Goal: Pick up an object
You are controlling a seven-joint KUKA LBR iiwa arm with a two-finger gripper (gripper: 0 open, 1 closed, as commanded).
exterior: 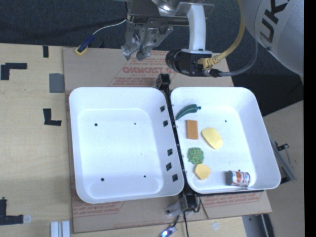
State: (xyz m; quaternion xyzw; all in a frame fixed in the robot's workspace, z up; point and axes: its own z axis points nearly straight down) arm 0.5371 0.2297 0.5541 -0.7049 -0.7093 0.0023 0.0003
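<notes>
Candidate objects all sit in the right white bin (256, 112), none lifted. Landmark: the black hinge strip (170, 132) between the two bins.

- Dark green curved pepper-like piece (187, 110): just right of the strip, toward the bin's far end.
- Orange rectangular block (192, 129): just below the green piece, near the strip.
- Pale yellow oval piece (212, 138): right of the orange block, further from the strip.
- Green bumpy round piece (195, 155): near the strip, below the orange block.
- Small yellow rounded piece (202, 172): just below the green round one, near the strip.
- Small can lying on its side, red-and-white label (239, 178): well right of the strip, at the bin's near rim. Label text too small to read.

Writing: large dark letters "UK" on the grey arm body (281, 19) at top right, cut off by the frame edge. Red print on the brown cardboard sheet (143, 73) under the bins, unreadable at this size.

Arm pose: the wrist hangs above the far end of the strip, outside both bins. The metal two-finger gripper (138, 51) points down over the cardboard, beyond the left white bin (79, 132)'s far rim. Nothing between the fingers; open or closed, cannot tell. A yellow hose (237, 38) loops to a black fitting (185, 63) just beyond the strip's far end.

All objects are well apart from the gripper; the green curved piece is nearest.
</notes>
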